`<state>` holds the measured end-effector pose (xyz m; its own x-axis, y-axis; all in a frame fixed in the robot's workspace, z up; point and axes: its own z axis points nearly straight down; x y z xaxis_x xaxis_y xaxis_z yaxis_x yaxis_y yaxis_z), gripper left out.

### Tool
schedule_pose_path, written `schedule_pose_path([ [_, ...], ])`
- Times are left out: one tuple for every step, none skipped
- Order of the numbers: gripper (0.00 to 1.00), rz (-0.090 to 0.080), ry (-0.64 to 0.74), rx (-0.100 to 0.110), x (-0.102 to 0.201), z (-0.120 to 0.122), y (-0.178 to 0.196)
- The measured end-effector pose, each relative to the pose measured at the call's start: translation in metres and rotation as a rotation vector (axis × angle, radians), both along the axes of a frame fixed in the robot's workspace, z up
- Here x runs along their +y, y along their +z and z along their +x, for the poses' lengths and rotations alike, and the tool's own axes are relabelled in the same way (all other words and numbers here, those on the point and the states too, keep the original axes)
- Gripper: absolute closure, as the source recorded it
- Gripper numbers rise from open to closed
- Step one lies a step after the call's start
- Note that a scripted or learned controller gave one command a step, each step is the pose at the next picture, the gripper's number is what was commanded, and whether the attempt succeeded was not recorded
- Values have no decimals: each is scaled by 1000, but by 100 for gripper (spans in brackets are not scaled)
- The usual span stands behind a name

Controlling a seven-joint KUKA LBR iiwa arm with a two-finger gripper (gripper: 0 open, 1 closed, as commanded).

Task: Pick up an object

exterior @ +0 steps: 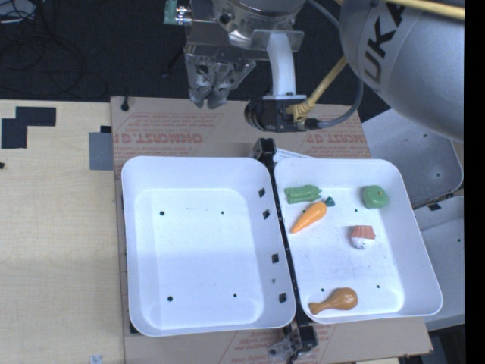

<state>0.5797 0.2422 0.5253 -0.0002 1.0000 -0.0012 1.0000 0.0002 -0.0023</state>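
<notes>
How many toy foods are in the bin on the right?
5, none looks hidden. A green vegetable lies at the top left, touching the carrot just below it. A green round piece is top right, a red-and-white piece below it, and a drumstick at the bottom.

Pale wooden bench, brown cardboard sheet, dark cabled floor behind.

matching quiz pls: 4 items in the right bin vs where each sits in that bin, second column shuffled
Items:
1. carrot
2. round green piece
3. drumstick
4. red and white piece

Places in the right bin:
A. near edge, closest to the camera
B. far right corner area
C. close to the divider, just below the flat green piece
D. right of centre, between the round green piece and the drumstick

Pairs: 1-C, 2-B, 3-A, 4-D
</notes>
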Motion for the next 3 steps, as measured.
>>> schedule_pose_path([
  [100, -2, 6, 6, 4, -1, 8],
  [100, -3, 12, 10, 5, -2, 18],
  [100, -5, 17, 15, 7, -2, 26],
])
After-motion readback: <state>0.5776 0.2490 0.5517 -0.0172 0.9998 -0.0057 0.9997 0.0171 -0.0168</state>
